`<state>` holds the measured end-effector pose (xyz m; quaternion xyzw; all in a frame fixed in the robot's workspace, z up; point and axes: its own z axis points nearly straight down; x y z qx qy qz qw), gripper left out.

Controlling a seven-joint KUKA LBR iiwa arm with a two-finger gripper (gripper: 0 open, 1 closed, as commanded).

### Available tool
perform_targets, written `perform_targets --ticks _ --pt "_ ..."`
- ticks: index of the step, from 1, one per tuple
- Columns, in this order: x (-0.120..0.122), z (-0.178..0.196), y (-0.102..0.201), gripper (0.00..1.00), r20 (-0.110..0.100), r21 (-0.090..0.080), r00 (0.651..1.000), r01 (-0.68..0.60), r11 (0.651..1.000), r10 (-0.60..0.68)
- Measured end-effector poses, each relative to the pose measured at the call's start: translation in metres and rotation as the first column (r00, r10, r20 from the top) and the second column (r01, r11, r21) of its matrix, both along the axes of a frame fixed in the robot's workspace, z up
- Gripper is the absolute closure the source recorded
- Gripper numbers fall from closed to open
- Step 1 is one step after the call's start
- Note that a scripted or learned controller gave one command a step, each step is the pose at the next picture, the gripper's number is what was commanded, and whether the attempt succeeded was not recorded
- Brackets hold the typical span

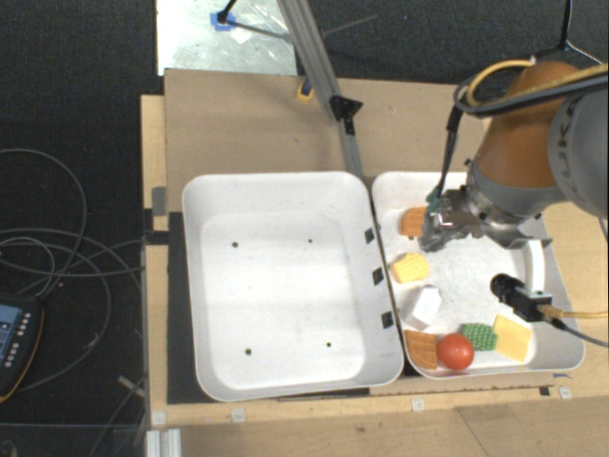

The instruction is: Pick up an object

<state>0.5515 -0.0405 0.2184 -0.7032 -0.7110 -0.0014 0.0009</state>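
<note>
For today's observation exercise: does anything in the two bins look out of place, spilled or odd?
Nothing looks spilled or damaged. All the items sit in the right bin: an orange piece by the gripper, a yellow corn piece, a white block, a waffle, a tomato, a green piece and cheese.

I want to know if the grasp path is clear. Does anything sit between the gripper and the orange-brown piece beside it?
Nothing visible does. The gripper hangs right beside the orange-brown rounded piece in the right white bin; the yellow corn-like piece lies lower down.
</note>
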Motion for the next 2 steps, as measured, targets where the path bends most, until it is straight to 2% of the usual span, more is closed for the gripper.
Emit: perform_targets --ticks 1,2 --pt "-0.009 0.006 0.063 1.00 0.000 0.000 1.000 -0.001 1.000 0.001" --pt "-0.021 0.018 0.111 1.00 0.001 0.000 1.000 -0.001 1.000 0.001"
